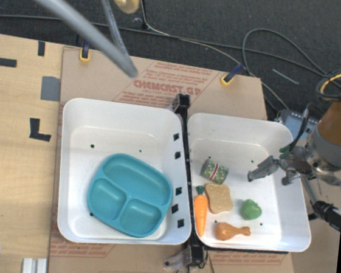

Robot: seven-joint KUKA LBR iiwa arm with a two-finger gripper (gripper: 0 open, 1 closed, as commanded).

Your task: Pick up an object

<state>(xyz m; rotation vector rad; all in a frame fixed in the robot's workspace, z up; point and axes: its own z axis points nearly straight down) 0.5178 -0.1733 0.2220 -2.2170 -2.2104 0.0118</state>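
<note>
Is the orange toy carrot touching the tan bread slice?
Touching: the camera view shows the orange toy carrot lying against the left edge of the tan bread slice, no gap.

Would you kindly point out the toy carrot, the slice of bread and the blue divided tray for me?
toy carrot (200,211), camera view, middle of its orange body.
slice of bread (219,198), camera view, centre of its top face.
blue divided tray (129,183), camera view, the large upper compartment.
</note>
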